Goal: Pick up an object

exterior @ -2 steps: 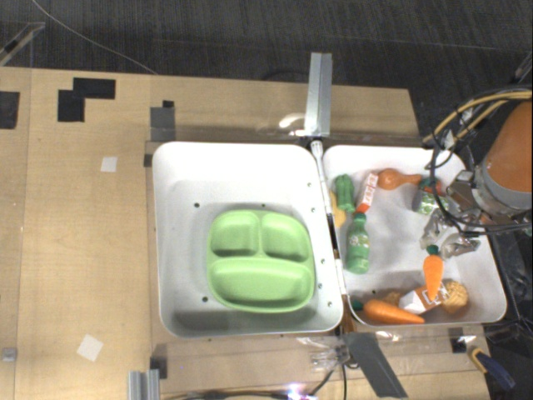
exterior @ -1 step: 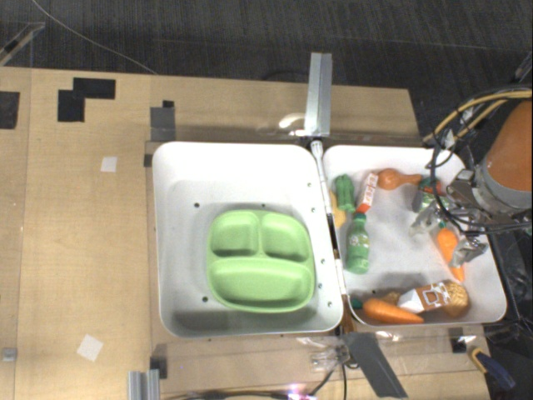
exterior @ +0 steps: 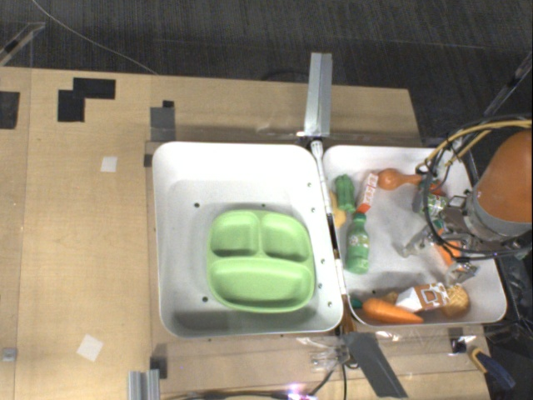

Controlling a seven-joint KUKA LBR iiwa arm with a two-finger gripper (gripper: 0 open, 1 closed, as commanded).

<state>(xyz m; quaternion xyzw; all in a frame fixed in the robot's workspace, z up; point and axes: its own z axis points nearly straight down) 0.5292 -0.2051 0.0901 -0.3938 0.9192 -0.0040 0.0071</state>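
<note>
The right bin (exterior: 391, 261) holds several small items. A green bottle (exterior: 357, 244) with a red cap lies near its left wall, with a darker green item (exterior: 344, 192) and a red-and-white packet (exterior: 367, 192) above it. Along the bin's far edge lies a tan, drumstick-shaped piece (exterior: 396, 178). An orange carrot (exterior: 391, 311), a small brown-and-white carton (exterior: 430, 297) and a tan bread-like piece (exterior: 456, 300) lie along the front edge. My gripper (exterior: 437, 244) hangs low over the right part of this bin, above the carton and apart from the bottle. Nothing is visibly held.
The left bin (exterior: 179, 223) carries a green divided plate (exterior: 261, 259) at its centre. A metal post (exterior: 319, 98) rises behind the wall between the bins. Cables (exterior: 454, 144) loop off the arm's wrist over the right bin's far right corner.
</note>
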